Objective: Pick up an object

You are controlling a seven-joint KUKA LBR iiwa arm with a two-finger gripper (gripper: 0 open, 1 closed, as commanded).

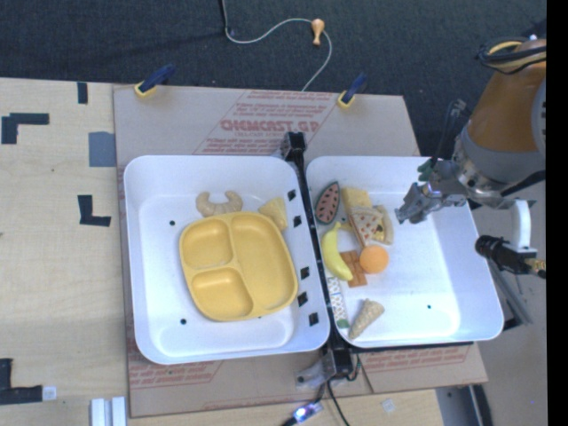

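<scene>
In the left bin point(142, 264) a yellow divided tray point(238, 266) is lying flat, with a pale pretzel-shaped piece point(218, 203) just behind it. Across the divider, the right bin point(453, 300) is holding the likely targets, all crowded against its left wall: a watermelon slice point(327, 202), a banana point(335, 254), an orange ball point(374, 259) touching a sandwich wedge point(370, 226), and a cone point(366, 315) lying apart near the front.

The gripper point(415, 204) is hovering over the right bin's back area, just right of the pile, carrying nothing; I cannot tell how it is set. To my eye the cone is the cleaner pick, since nothing is pressing against it.

Everything is sitting on a cardboard sheet point(257, 127) clamped to a wooden bench point(53, 238), with dark carpet point(106, 16) and a loose cable point(275, 29) beyond.
</scene>
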